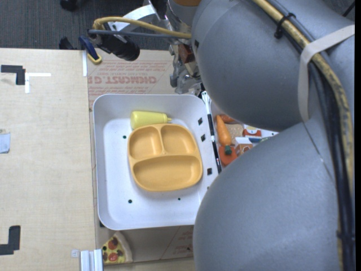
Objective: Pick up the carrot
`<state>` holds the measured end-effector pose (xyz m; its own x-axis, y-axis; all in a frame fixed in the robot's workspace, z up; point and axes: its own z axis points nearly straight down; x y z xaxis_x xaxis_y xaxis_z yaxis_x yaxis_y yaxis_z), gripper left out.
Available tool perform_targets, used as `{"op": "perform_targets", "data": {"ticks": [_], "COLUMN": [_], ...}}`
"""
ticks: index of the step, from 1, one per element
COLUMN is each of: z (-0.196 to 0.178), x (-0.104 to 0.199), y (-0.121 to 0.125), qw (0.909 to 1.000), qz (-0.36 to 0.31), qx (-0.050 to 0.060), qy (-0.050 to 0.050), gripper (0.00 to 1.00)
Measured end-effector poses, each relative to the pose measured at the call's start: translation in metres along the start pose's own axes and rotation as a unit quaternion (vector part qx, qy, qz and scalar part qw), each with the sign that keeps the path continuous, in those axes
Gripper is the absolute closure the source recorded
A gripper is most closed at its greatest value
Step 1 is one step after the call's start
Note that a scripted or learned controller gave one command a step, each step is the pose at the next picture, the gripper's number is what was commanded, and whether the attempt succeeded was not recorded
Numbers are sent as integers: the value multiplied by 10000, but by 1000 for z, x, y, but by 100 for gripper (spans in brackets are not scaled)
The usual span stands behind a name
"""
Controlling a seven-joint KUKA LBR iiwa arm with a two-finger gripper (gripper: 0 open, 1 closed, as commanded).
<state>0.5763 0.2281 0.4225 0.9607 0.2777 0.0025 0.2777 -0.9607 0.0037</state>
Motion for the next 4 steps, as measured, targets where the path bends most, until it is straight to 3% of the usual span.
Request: {"op": "perform_targets", "data": {"ticks": [1, 2, 3, 4], "z": [-9, 115, 218, 330], "x": [1, -49, -84, -96], "y": [2, -15, -23, -23], "qw": [10000, 9976, 9884, 9019], "qz": [22, -693, -1518, -4319], "qx": [-17, 1, 7, -3], "qy": [5, -31, -40, -21], "gripper": [100, 100, 100, 100]}}
